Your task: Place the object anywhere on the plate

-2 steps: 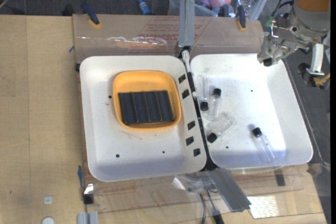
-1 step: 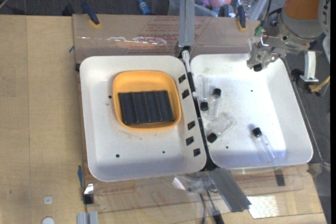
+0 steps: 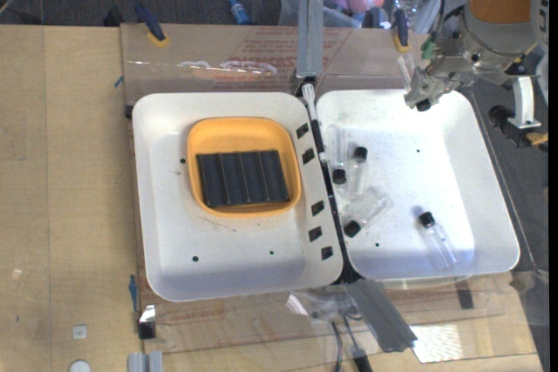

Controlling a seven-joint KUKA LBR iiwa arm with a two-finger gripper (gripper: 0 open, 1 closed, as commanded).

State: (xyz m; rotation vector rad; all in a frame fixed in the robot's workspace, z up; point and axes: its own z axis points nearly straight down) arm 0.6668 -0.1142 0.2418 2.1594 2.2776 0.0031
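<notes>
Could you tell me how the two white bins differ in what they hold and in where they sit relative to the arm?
The left bin holds an orange plate bearing a dark ribbed block; the right bin holds several small clear vials with black caps, scattered loose. The gripper hangs over the right bin's far edge, well away from the left bin. Both bins are shallow, white, round-cornered and sit side by side.

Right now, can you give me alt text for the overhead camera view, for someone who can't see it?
A grey and orange robot arm's gripper hovers over the far edge of the right bin, which holds several small clear vials with black caps. The left bin holds an orange plate with a dark ribbed block lying on it.
</notes>
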